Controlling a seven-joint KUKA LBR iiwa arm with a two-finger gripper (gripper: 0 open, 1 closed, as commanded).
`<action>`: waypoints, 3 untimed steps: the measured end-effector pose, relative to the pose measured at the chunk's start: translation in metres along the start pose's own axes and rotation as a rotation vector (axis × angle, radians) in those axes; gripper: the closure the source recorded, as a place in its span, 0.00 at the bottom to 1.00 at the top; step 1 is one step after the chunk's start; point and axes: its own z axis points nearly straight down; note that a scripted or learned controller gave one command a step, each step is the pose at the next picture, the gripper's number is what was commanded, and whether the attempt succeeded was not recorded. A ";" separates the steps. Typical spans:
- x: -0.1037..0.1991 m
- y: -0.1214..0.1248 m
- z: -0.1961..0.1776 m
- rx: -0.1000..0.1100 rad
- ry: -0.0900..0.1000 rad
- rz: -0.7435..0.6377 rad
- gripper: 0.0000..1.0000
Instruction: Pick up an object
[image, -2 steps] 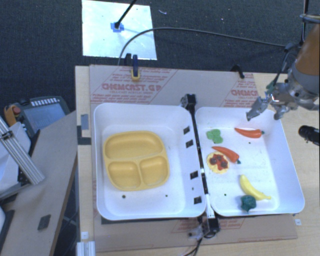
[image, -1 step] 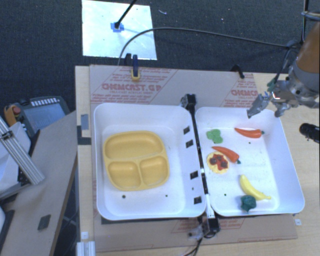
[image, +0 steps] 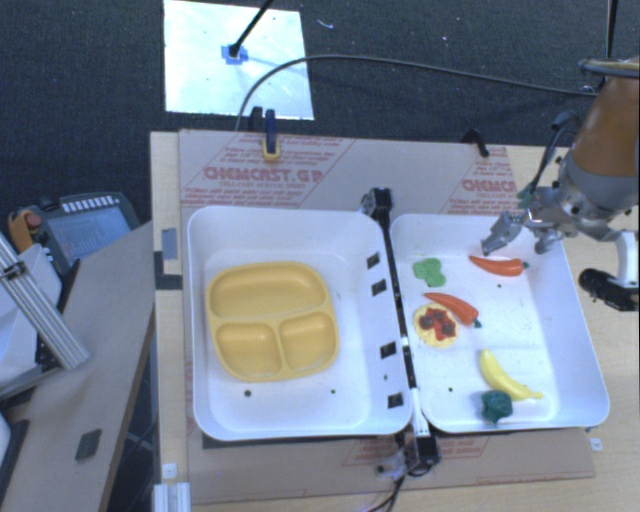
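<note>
Near edge, right bin (image: 590, 400): a dark green broccoli piece (image: 496, 405) lies touching the lower end of a yellow banana (image: 505, 376). Both sit close to the front wall, so a grasp from above would have little room on that side.
Middle, right bin: a small pizza slice (image: 437, 325) lies flat, and a red-orange carrot (image: 453, 304) rests slantwise just above it, the two touching or nearly so. A small green leafy piece (image: 428, 270) sits a little further back, near the divider.
Far part, right bin: a red-orange chilli pepper (image: 497, 265) lies on its side, apart from the other toys, which I judge makes it the easiest target.
Left bin (image: 215, 225): a yellow divided plate (image: 271, 319) lies in the middle with its three wells facing up, likely put there as a place for sorted items.
Tool (image: 522, 233): it hangs at the back right of the right bin, just above and beside the chilli pepper, its two prongs spread apart and nothing between them. Released, then, and holding nothing.
Arm (image: 605, 140): reaches in from the right, wrist tilted toward the bin.
Task thing: no object is lifted yet; every toy rests on the bin floor. The chilli pepper is nearest the tool.
Step in hand, as I judge it: lining up over the chilli pepper before descending.
Risk: the pepper is slim and rounded, so it may roll away as the prongs close.
Desk (image: 330, 160): cardboard sheet under both bins.
</note>
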 end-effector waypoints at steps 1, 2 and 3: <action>0.000 0.001 0.042 0.000 0.000 0.000 0.00; -0.004 0.000 0.083 0.000 0.000 0.001 0.00; -0.004 0.001 0.070 -0.006 -0.002 0.000 1.00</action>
